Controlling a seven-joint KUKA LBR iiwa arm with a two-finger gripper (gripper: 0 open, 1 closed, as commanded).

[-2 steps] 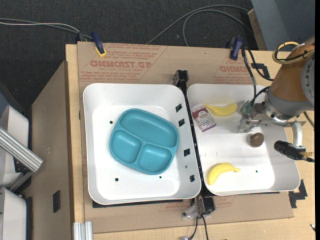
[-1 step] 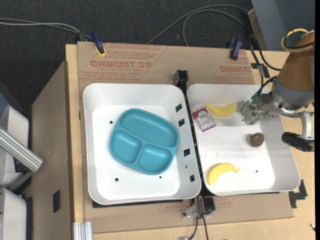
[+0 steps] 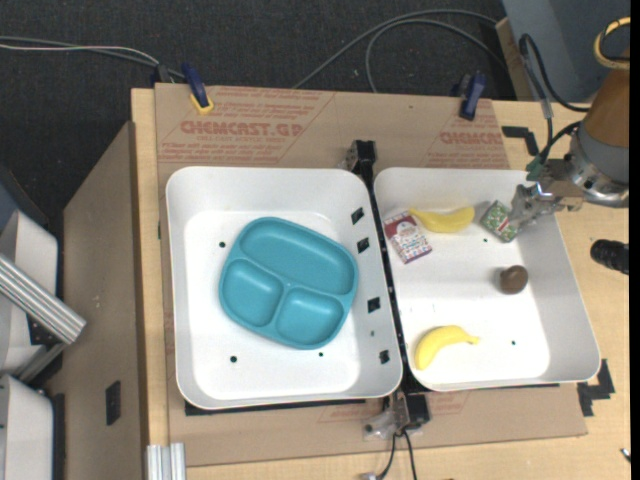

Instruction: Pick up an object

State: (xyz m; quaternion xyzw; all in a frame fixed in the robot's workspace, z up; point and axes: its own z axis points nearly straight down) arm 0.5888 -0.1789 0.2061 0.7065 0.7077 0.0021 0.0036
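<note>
Cardboard surface (image 3: 120, 268) carries both bins. Nearest lies a banana (image 3: 443, 345), then a brown ball (image 3: 513, 279). Farthest, the pincer (image 3: 527, 208) pinches a green packet (image 3: 499, 219) by its edge; so shallow a hold could slip when lifted.

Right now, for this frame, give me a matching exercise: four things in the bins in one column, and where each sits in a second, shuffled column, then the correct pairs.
Things:
1. teal divided plate
2. brown ball
3. red-and-white packet
4. green packet

Places:
A. right bin, beside the gripper
B. middle of the left bin
C. right bin, near the divider between the bins
D. right bin, toward its right side, below the green packet

Pairs: 1-B, 2-D, 3-C, 4-A
</note>
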